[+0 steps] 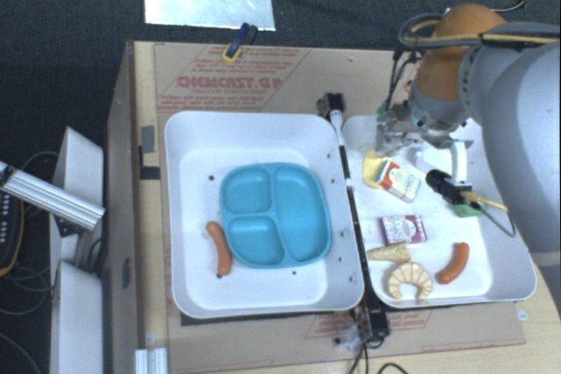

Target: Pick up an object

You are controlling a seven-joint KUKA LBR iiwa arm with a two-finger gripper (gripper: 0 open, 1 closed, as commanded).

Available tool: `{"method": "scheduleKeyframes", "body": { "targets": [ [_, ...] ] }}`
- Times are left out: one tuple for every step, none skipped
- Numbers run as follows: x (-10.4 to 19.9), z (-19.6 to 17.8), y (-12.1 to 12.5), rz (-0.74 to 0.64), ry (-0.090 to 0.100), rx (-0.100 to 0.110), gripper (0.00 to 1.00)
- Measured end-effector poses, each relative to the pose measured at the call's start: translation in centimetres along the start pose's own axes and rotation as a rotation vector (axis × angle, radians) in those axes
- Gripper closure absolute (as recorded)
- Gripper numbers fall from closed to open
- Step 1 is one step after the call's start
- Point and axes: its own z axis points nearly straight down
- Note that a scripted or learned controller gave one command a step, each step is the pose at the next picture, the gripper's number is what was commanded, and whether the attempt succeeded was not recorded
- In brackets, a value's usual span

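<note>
The right bin (pixel 519 278) holds a yellow wedge (pixel 373 169), a small white and red carton (pixel 401 182), a maroon packet (pixel 403 229), a pale bread piece (pixel 389 254), a croissant (pixel 410 279) and an orange-brown sausage (pixel 452 263). My gripper (pixel 392 139) hangs at the back left of this bin, just above and behind the yellow wedge and the carton. Nothing shows between its tips. The grey arm and its orange band cover the bin's back right corner.
The left bin (pixel 187 188) bears a blue divided plate (pixel 273 214), with a second sausage (pixel 219 248) lying beside the plate's left edge. A thin black divider (pixel 349 188) runs between the two bins. Cardboard lies under the bins.
</note>
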Motion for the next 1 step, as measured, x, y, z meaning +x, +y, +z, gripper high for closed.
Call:
{"method": "scheduleKeyframes", "body": {
  "targets": [
    [0.01, 0.02, -0.01, -0.001, 0.0, 0.001, 0.0]
  ]
}}
